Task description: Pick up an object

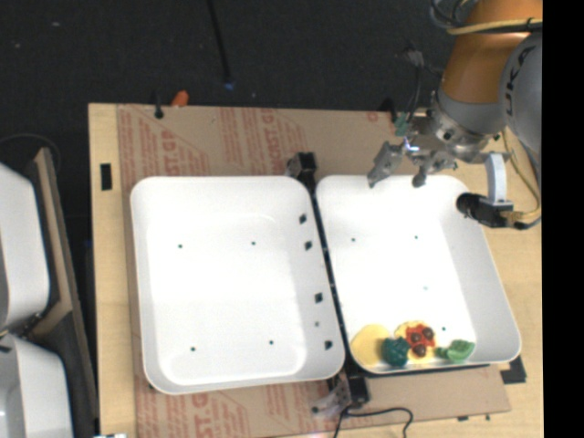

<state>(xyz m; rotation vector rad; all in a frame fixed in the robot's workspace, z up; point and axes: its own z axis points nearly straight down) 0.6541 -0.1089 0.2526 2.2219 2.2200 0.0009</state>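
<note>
A small cluster of objects is seen in the near corner of the right bin [474,272], well apart from the fingers and at the opposite end of that bin from them. The cluster is made up of a pale yellow disc [368,343], a teal object [394,352] lying against it, a red object [419,336] with dark spots just beside that, and a green object [457,349] at the far side of the group. The shapes are too small and blurred for their kind to be told, and where one ends and the next begins is hard to make out.

The gripper [401,171] is held above the far rim of the right bin. Its two fingers are spread apart, pointing down, and nothing is seen between them. The arm [484,53] above them is cut off at the frame's edge.

The left bin [146,245] lies beside the right one, farther from the fingers, with only small dark dots on its floor. Both bins are borne on a cardboard sheet [228,140] on the table [534,272]. A dark cable [214,26] is seen beyond the cardboard, fading into the dark background.
</note>
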